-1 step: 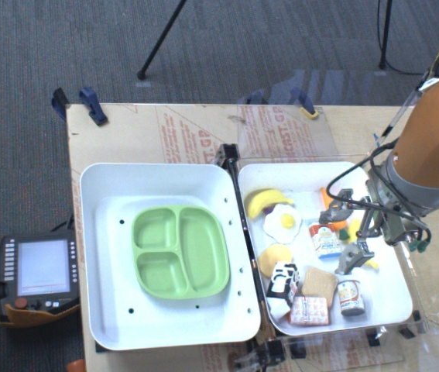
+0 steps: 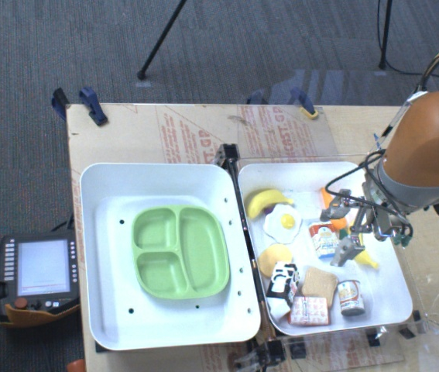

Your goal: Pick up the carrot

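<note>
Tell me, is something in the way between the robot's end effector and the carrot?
Nothing visible blocks it. The end effector hangs over the right bin, right beside the carrot, whose orange shows at the arm's left. The small carton lies just below the carrot, close enough to get bumped, but not between them.

Grey arm (image 2: pixel 405 183) with orange band entering from the right, wrist bent downward and leftward, two-finger metal pincer (image 2: pixel 348 252) hanging low, pointing down, cables looping around the wrist
</note>
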### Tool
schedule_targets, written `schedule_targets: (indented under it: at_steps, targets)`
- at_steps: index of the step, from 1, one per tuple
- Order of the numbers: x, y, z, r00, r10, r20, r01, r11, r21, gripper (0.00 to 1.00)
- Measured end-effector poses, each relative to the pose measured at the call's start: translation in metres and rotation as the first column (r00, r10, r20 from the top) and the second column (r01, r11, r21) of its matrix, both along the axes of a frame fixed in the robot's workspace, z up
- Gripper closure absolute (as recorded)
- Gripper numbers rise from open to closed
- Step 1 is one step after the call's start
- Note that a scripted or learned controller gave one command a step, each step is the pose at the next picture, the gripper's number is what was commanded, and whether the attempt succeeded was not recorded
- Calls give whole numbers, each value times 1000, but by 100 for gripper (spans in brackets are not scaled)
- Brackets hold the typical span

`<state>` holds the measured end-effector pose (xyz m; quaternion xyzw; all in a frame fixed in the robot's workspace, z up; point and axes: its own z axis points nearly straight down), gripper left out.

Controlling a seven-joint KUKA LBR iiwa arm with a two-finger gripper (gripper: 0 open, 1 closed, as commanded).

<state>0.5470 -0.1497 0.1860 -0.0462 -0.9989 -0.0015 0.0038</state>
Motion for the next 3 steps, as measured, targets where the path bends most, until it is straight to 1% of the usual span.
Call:
schedule_targets:
  at_steps: [1, 2, 3]
  targets:
    - [42, -30, -42, 1000, 29, 6, -29, 1000, -1, 0]
    - [86, -58, -90, 981, -194, 17, 194, 981, -2, 0]
    - [89, -55, -77, 982, -187, 22, 187, 982, -1, 100]
